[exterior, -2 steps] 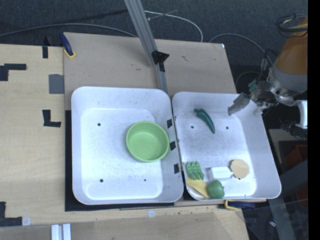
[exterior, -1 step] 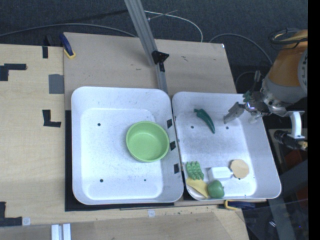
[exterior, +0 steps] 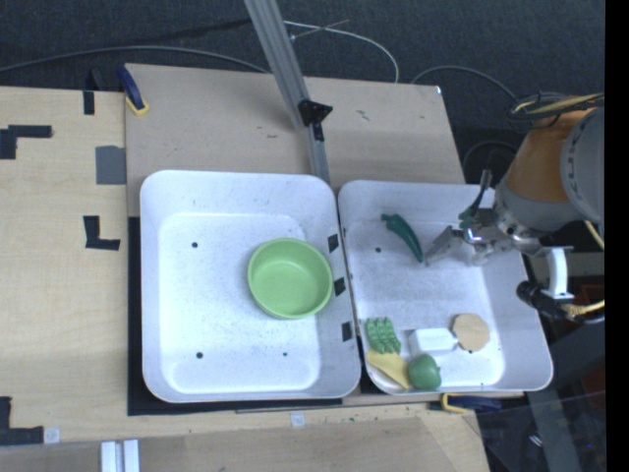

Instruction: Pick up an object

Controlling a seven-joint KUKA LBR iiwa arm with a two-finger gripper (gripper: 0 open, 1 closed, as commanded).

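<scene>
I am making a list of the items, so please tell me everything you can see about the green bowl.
The green bowl is light green, round and shallow, with a smooth matt look like plastic. It stands upright, opening upward, with nothing visible inside. It rests on the floor of the left white bin, towards that bin's right side, near the wall shared with the other bin. Nothing else touches it.

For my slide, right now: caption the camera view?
Gripper over the right bin near a dark green object; green bowl in the left bin.

A pale wooden bench (exterior: 59, 264) stands on dark blue carpet (exterior: 472, 18) crossed by thin cables (exterior: 364, 39).
</scene>
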